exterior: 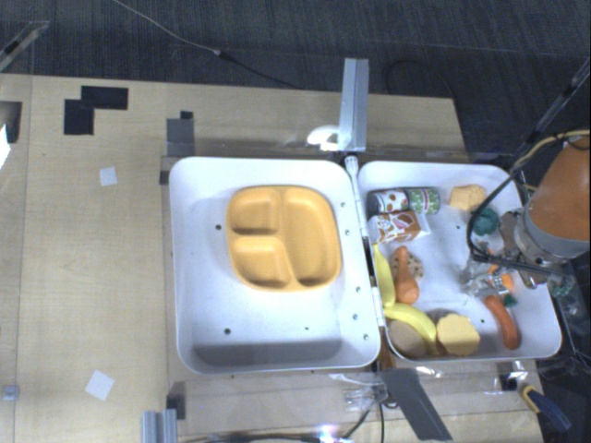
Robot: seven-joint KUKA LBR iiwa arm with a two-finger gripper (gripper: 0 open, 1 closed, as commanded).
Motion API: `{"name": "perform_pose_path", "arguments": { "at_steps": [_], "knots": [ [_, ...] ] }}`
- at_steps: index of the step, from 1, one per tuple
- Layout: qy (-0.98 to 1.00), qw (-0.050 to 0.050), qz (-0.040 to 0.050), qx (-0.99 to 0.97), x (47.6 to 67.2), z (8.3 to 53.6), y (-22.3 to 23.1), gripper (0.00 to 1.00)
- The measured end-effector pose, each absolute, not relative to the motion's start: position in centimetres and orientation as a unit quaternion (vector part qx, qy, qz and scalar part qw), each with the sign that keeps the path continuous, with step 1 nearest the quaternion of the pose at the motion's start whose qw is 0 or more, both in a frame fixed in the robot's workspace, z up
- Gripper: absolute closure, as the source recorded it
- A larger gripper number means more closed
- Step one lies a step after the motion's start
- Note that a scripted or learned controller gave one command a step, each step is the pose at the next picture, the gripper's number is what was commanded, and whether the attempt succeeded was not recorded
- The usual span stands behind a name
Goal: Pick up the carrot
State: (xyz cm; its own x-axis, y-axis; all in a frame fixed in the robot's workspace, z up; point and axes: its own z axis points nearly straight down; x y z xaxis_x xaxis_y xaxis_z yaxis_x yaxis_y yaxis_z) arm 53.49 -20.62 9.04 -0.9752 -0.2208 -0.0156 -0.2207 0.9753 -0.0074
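Pale wood forms the bench (83, 275), seen from above at a slant, with two shallow white bins side by side on it. Black shapes are marked on the wood at the upper left. The left bin (199, 340) holds a yellow tray (280, 236) with three compartments, lying near its middle. The right bin (545, 340) holds a scatter of small food items.

Along the right edge, the grey arm (561, 212) with its orange band reaches over the right bin. Its gripper (489, 280) hangs low over the bin's right half, among dark cables and metal parts. Whether its fingers are open or closed cannot be told, and nothing can be seen held between them.

The carrot (503, 321) lies in the lower right part of the right bin, a slim orange-red piece slanting downward, with green at its upper end just below the gripper. Whether the gripper touches it cannot be told.

Along the bin's left wall lies a yellow banana (406, 314), curving toward the bottom. An orange-brown sausage-shaped item (404, 277) rests beside it. Two rounded pieces, one brown (413, 338) and one yellow (458, 334), sit at the bottom edge. A can with a green and white label (406, 199) lies on its side at the upper left, with a small printed packet (399, 225) just below it. A pale yellow block (466, 197) sits near the top wall.
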Motion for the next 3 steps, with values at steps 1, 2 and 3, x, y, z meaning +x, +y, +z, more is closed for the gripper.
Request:
{"name": "perform_pose_path", "arguments": {
  "at_steps": [1, 2, 3],
  "knots": [
    [0.973, 0.004, -0.0009, -0.230, 51.8, 10.6, -17.2, 1.00],
    [0.967, 0.007, -0.0025, -0.255, 53.4, 16.3, -14.9, 1.00],
    [0.911, 0.004, -0.0015, -0.413, 54.8, 12.1, -20.6, 1.00]
  ]
}}
